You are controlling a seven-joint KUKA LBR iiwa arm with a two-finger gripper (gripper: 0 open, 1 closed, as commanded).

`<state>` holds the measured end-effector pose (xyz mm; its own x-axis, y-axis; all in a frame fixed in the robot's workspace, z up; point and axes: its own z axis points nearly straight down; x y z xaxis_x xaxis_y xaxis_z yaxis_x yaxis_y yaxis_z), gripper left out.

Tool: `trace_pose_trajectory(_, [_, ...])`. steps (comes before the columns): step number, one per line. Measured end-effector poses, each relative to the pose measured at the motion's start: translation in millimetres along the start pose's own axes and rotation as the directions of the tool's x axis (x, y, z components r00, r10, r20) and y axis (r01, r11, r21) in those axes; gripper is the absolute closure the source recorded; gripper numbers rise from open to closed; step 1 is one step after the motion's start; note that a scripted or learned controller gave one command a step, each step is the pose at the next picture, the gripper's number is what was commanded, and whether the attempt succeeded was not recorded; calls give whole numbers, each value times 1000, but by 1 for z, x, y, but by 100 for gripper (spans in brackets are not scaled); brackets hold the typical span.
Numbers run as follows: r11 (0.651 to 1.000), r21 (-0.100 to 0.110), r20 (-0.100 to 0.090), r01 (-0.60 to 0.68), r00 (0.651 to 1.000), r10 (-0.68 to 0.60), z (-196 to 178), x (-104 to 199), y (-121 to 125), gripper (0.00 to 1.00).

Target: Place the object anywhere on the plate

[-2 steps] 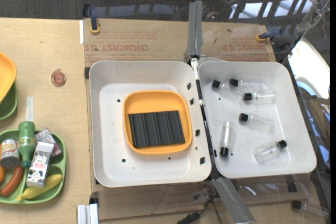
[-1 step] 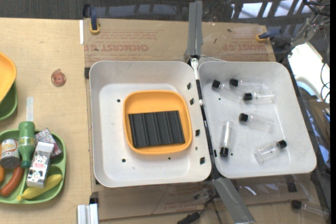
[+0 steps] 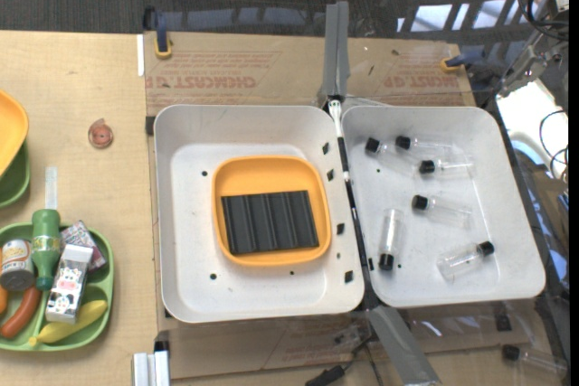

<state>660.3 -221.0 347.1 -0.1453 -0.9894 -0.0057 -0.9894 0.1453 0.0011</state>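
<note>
An orange plate (image 3: 270, 169) with rounded corners lies in the middle of the left white bin (image 3: 181, 221). A dark grey ridged rectangular block (image 3: 271, 222) rests flat on the plate, covering its lower part. In the right white bin (image 3: 511, 194) lie several clear vials with black caps, among them one upright-lying vial (image 3: 387, 238) near the bin's left wall, one (image 3: 441, 207) in the middle and one (image 3: 466, 257) at the lower right.
A green tray (image 3: 90, 321) of toy food and a bottle sits on the wooden table at the far left, below a yellow bowl (image 3: 9, 140). A small pink disc (image 3: 100, 135) lies nearby. Cables and metal framing (image 3: 543, 4) crowd the upper right.
</note>
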Motion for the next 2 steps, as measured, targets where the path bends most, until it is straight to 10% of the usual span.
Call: trace_pose_trajectory(2, [881, -1, 1, 474, 881, -474, 10, -5, 1, 0])
